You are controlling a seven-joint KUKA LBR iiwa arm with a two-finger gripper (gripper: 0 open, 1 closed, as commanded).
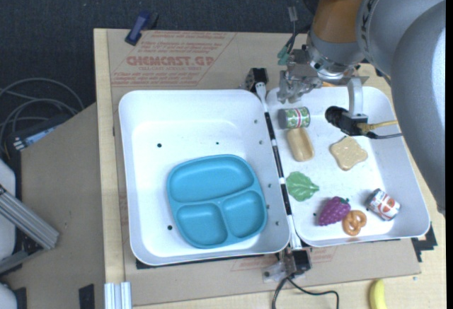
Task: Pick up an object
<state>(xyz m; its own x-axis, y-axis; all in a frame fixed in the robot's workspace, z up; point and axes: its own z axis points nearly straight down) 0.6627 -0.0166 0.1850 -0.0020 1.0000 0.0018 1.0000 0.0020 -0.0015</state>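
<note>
The arm [396,25] hangs over the right bin [407,219]; the left bin [134,159] bears a blue tray [216,198]. Its gripper [291,92] hovers just above a green can [294,117], grip state unclear. Nearby lie a bread roll [300,144], toast [348,153], leaf [302,186], grapes [333,210], small can [383,204] and pretzel [354,222].

Two white bins [134,117] on bench [106,74]
</note>
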